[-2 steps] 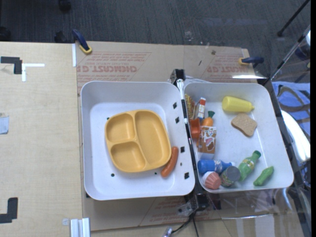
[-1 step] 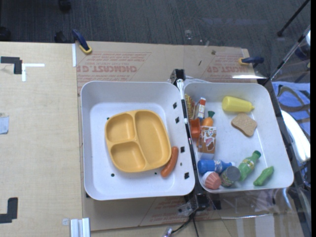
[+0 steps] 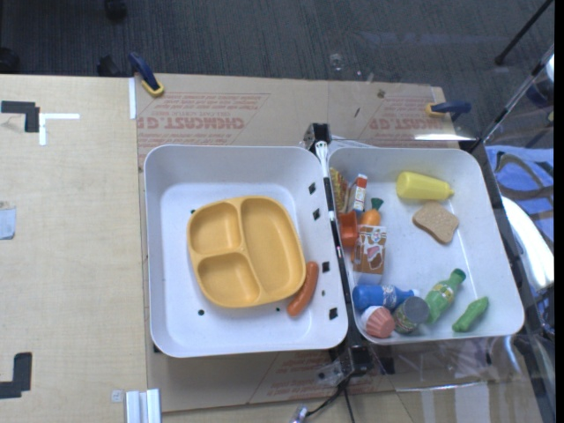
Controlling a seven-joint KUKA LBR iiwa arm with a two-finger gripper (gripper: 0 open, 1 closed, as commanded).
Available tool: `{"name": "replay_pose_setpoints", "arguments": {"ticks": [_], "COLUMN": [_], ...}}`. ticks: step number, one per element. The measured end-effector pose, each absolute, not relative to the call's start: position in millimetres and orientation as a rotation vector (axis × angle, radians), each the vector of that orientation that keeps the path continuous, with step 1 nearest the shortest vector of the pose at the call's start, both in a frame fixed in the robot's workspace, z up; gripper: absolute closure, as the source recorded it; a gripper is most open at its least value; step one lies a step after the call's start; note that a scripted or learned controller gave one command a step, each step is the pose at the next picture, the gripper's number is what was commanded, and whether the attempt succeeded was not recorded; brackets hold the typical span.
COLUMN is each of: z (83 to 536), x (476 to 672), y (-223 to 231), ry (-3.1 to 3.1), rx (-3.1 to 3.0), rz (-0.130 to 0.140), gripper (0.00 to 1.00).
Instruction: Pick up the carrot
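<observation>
A small orange carrot with a green top lies in the right bin, near its left wall. It is wedged among packages: a red and white box behind it, a printed carton in front of it and a red-orange cup to its left. An orange-red sausage-shaped piece lies in the left bin, against the lower right rim of a yellow divided plate.
The right bin also holds a yellow piece, a bread slice, a green bottle, a green vegetable, a can, a blue piece and a pink one. Clamps sit on the cardboard behind the bins.
</observation>
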State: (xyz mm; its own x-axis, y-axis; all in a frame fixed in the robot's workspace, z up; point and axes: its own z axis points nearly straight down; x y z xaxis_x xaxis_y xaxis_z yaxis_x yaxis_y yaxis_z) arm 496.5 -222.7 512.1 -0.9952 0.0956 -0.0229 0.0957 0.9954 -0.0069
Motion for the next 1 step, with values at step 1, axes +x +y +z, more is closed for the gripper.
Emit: {"name": "replay_pose_setpoints", "arguments": {"ticks": [1], "z": [521.8], "x": [498.9], "y": [-223.4], "ry": [3.109], "rx": [0.147], "rz": [-0.016], "gripper": [1.00]}}
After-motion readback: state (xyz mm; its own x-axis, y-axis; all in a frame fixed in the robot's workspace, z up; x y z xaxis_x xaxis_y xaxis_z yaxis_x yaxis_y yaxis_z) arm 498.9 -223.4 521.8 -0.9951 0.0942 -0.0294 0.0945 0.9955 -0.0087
